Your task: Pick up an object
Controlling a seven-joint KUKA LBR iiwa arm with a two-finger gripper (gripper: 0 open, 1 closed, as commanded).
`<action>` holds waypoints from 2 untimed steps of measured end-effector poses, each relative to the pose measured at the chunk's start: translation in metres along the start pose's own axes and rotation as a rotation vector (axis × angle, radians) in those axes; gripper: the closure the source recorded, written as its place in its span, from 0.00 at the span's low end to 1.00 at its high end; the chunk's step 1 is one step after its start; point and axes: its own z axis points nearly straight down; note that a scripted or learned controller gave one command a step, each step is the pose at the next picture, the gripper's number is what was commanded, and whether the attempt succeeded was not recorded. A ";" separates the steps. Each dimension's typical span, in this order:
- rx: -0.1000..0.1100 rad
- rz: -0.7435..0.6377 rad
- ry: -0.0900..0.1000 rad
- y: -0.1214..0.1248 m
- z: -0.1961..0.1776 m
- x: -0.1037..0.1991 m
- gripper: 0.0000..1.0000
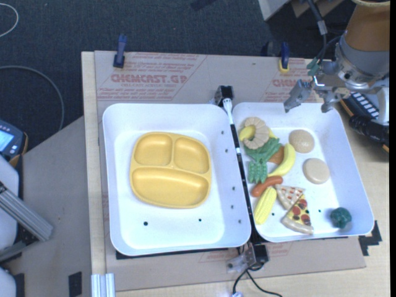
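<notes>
From the camera view we see the end effector (312,98) poised over the far rim of the right bin (352,184), its two fingers spread apart and holding nothing. The objects lie nearer the camera and to the view's left of it: a beige round piece (301,140) is the closest, just below it, with a second round piece (316,170) further down. The banana (287,159), corn (265,204) and pizza slices (295,208) lie lengthwise down the bin. We judge the next move is a descent toward us. The left bin (117,184) holds a yellow plate (171,169).
</notes>
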 end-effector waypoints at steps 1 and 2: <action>0.009 0.004 0.004 -0.035 0.194 -0.015 0.00; 0.000 0.003 0.000 -0.032 0.179 -0.015 1.00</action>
